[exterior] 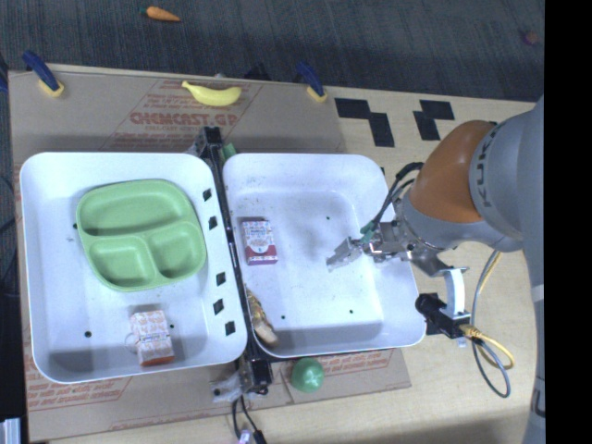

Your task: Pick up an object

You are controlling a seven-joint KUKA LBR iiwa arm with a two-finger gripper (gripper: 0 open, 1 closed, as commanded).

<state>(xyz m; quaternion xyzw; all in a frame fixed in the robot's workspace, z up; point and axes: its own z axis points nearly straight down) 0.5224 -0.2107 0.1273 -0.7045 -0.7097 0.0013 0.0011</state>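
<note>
Right bin (305, 169): red packet (258, 240) lies well left of fingers (340, 255).

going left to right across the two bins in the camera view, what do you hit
green divided tray → small packet in the left bin → red packet in the right bin → gripper

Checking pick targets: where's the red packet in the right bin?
The red packet lies flat on the floor of the right bin, near its left wall beside the divider between the bins. The gripper hangs to its right, apart from it.
</note>
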